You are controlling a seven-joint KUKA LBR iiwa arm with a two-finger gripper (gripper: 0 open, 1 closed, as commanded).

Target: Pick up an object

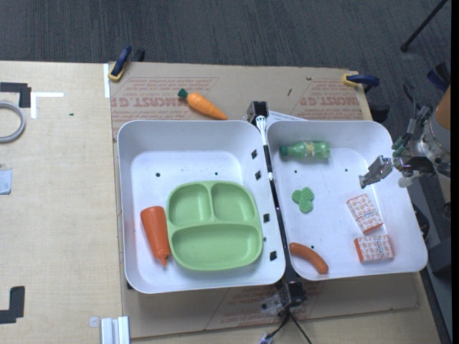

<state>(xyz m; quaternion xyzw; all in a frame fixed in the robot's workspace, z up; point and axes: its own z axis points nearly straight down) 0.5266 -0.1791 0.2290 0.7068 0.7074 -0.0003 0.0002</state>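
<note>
At the right rim of the right-hand shallow white bin [337,136], the grey two-finger claw [391,167] hangs with nothing between its fingers; from where I stand I cannot tell whether they are spread or closed. Nearest to it, just below and to its left, lies a small red-and-white printed packet [363,213], with a second packet of the same kind [374,249] further down by the bin's lower right corner. A green plastic bottle [305,150] rests on its side near the top wall, well left of the claw. A green leafy toy piece [303,199] sits mid-bin, and an orange-red sausage [309,257] lies by the lower left corner. Across the divider, the left white bin [136,142] holds a green divided plate [214,224] and an orange carrot-like stick [155,233] beside it.
</note>
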